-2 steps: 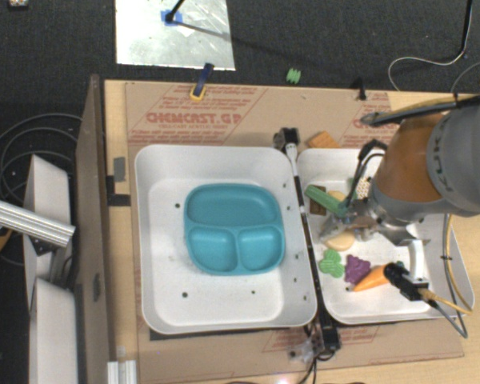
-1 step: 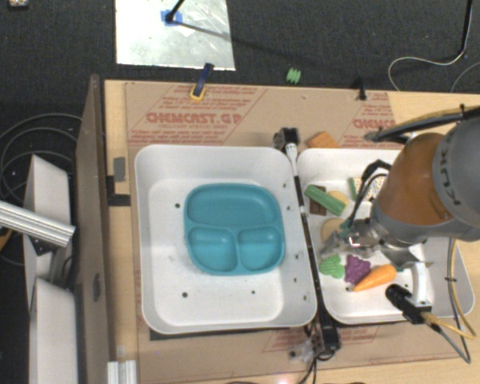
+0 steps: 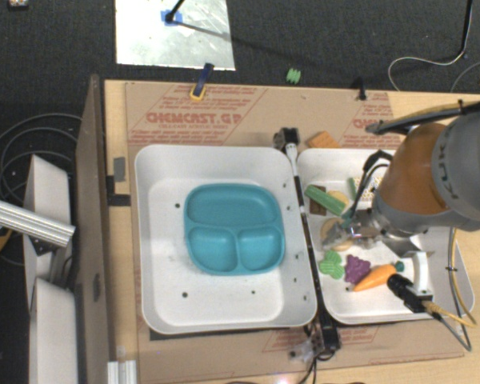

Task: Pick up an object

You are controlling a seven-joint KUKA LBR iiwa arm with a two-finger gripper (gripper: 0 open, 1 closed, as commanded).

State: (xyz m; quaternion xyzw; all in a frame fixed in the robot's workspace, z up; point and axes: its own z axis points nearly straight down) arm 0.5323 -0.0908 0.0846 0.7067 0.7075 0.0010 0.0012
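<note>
My arm [image 3: 440, 174] reaches in from the right, grey with its orange band above the wrist, and hangs over the right bin [image 3: 336, 314]. My end effector [image 3: 348, 229] sits low in that bin, near its left wall, among the small toy foods gathered there. Whether it is released or clenched I cannot tell; the wrist and cables hide that part.

Just up and left of my end effector lies a green pickle-like piece [image 3: 326, 199], with a dark brown block [image 3: 318, 190] beside it. Below it are a light green leafy piece [image 3: 331, 264], a purple bunch of grapes [image 3: 357, 268] and an orange carrot [image 3: 374, 277], close together in a row near the bin's front. A tan rounded item [image 3: 331, 230] lies right by my end effector; I cannot tell if they touch. Nothing is visibly grasped.

The left bin [image 3: 164, 294] holds a teal divided plate [image 3: 234, 228] lying flat near its middle. Both bins rest side by side on the table [image 3: 192, 118], which is covered with printed brown cardboard.
</note>
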